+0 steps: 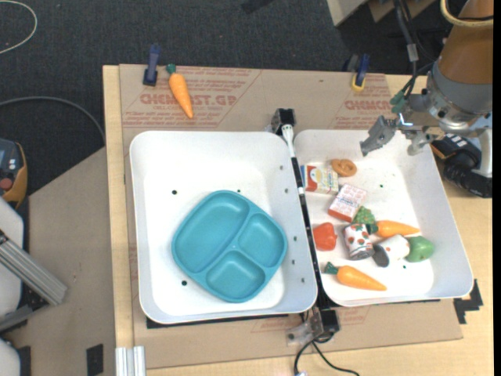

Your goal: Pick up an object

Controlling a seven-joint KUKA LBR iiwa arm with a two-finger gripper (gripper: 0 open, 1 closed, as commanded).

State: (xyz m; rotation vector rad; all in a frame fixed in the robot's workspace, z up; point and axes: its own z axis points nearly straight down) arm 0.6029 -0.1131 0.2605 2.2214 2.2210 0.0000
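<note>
Your gripper (398,137) hangs spread open and empty above the right bin (438,210), its toys clustered below.

The gripper (395,135) hangs over the far edge of the right bin (438,210); directly under it the white floor is bare; toward the near side the way is crowded by a round cookie (342,166), a milk carton (319,178), a red-and-white box (347,202), a small can (358,240), two carrots (394,228) (356,277) and a green item (420,248), packed close; to its left, beyond the black divider (296,180), the left bin (149,210) has bare floor around a blue divided plate (228,244).
</note>
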